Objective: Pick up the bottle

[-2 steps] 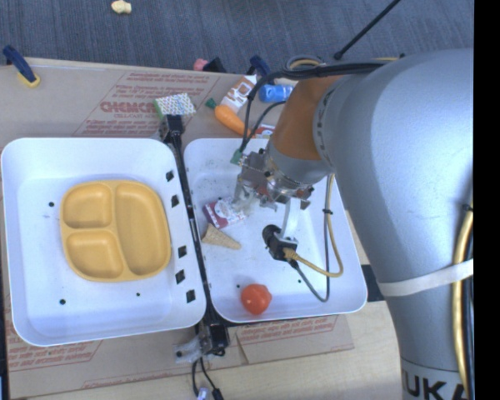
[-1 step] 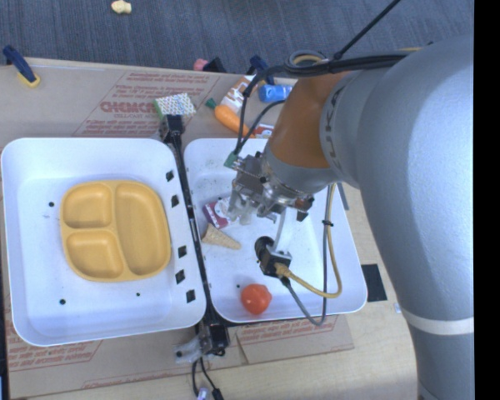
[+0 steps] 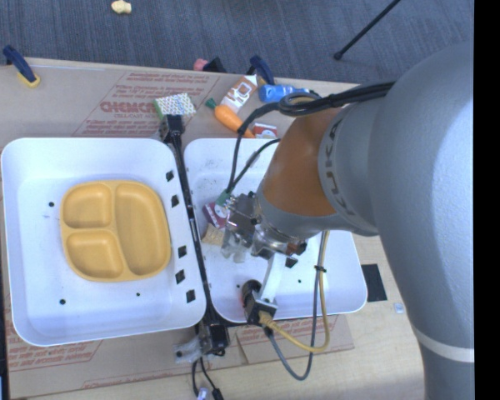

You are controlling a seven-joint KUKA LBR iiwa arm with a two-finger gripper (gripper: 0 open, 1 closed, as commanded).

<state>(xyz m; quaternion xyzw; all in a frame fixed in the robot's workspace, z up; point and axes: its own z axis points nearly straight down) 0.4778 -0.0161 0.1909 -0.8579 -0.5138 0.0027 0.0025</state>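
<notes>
A small white bottle with an orange cap (image 3: pixel 233 101) lies on the cardboard behind the right bin (image 3: pixel 342 286), outside it. My gripper (image 3: pixel 237 238) hangs low over the left part of the right bin, well in front of that bottle. It sits over a cluster of small items: a dark red packet (image 3: pixel 215 214) and a beige piece (image 3: pixel 210 234) by the bin's left wall. The wrist and the orange band (image 3: pixel 296 173) hide much of the bin's middle.
The left bin (image 3: pixel 25 223) holds a yellow three-part tray (image 3: pixel 115 228). A blue object (image 3: pixel 277 92) and a patterned packet (image 3: pixel 174 105) lie on the cardboard behind the bins. Black clips line the wall between the bins. Cables hang over the front edge.
</notes>
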